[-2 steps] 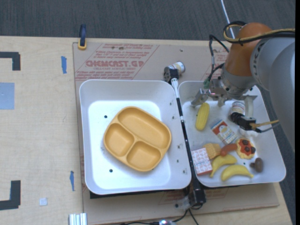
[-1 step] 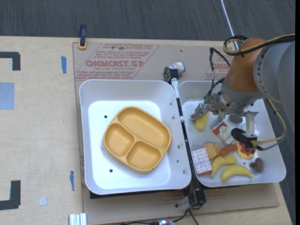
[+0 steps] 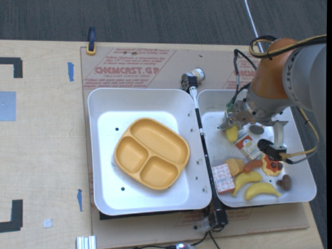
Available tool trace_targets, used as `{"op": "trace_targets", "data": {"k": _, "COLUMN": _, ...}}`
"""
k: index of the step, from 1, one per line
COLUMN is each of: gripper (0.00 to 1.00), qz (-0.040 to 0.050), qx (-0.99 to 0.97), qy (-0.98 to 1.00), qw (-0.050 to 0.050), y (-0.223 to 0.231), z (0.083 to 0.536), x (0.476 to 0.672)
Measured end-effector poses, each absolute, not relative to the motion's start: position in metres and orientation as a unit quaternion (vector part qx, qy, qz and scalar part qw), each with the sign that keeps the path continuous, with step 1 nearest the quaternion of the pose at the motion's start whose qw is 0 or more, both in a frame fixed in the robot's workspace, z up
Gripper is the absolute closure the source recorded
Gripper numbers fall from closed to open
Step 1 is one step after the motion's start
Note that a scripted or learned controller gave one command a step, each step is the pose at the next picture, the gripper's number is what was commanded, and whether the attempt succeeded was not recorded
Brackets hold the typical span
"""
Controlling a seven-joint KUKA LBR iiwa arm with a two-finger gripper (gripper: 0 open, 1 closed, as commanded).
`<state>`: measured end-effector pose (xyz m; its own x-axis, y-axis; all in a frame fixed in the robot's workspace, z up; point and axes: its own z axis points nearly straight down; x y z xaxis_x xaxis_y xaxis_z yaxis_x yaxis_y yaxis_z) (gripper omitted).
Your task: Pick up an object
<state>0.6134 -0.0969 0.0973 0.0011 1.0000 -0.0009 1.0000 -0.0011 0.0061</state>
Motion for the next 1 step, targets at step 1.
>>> {"op": "trace_targets", "data": {"k": 1, "gripper": 1.00, "qz": 0.0003, "qx": 0.707, "qy": 0.708, "qw": -0.001, "y": -0.0467, "z": 0.1854, "x": 0.5512}}
